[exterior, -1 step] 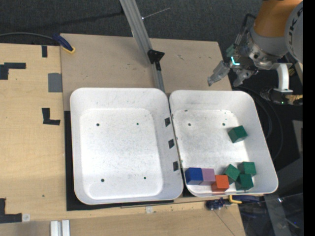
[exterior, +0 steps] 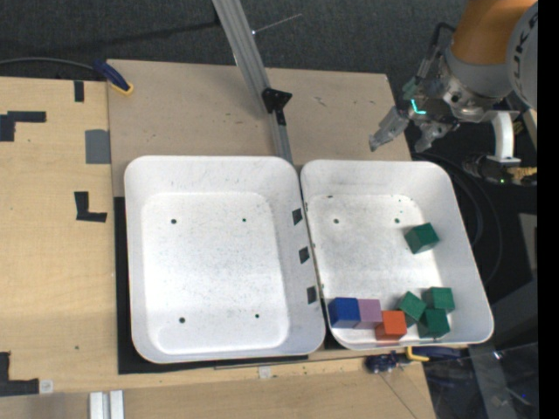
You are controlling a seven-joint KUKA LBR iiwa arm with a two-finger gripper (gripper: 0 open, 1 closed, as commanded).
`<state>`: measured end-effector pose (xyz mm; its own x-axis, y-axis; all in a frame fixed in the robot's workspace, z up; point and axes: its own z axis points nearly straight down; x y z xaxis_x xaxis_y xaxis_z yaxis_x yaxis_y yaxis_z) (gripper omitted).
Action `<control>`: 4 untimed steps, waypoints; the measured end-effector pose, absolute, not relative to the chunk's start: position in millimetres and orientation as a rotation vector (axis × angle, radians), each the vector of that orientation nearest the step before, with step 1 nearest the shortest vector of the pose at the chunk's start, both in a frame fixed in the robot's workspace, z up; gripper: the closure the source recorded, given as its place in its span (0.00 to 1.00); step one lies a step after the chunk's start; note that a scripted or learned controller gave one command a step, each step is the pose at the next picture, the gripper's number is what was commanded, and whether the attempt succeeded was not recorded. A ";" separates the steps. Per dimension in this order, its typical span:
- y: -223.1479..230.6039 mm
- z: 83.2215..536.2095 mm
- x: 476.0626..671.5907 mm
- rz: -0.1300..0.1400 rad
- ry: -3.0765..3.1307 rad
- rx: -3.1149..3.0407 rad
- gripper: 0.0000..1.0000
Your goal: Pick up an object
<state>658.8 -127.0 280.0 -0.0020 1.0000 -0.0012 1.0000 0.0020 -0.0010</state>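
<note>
The right bin point(exterior: 437, 177) holds several small blocks. A green block point(exterior: 422, 236) lies alone near its right wall. Along the bin's front edge sit a blue block point(exterior: 344, 312), a lilac block point(exterior: 369, 311), an orange block point(exterior: 392, 323) and three green blocks point(exterior: 430, 309) clustered together. My gripper point(exterior: 403, 135) hangs above the bench just beyond the right bin's far edge, with its two fingers spread apart and nothing between them.
The left bin point(exterior: 140, 234) stands beside the right one. A slanted metal pole point(exterior: 249, 55) runs from the top down to the bins' shared far corner. Cables lie to the right of the bench.
</note>
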 end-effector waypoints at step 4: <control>-99.9 137.0 660.0 -0.003 2.224 2.220 1.00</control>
<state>660.0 -99.9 137.0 -0.0020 1.0000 -0.0007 1.0000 0.0020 -0.0020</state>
